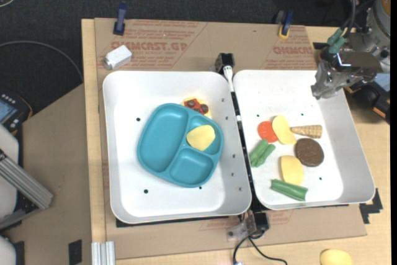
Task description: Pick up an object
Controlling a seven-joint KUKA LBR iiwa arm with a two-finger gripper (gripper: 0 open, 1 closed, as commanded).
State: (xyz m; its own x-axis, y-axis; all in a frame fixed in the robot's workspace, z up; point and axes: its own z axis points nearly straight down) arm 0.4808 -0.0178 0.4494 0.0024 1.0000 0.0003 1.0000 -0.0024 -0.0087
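Observation:
My gripper (324,89) hangs over the far right corner of the right bin (291,85), above bare bin floor and apart from the toys. Below it lie a red slice (267,131), a yellow piece (282,130), a waffle cone (307,131), a brown cookie (308,152), a yellow wedge (291,170) and two green pods (262,153) (288,189). In the left bin (118,133) a teal divided plate (178,144) carries a yellow piece (201,137). A red and yellow toy (196,106) peeks from behind the plate.
A black divider clip (226,63) sits between the bins at the back. Blue clamps (120,17) (285,23) hold the cardboard base. A white block (118,57) lies at the back left. A yellow object (335,256) rests off the bench at the front right.

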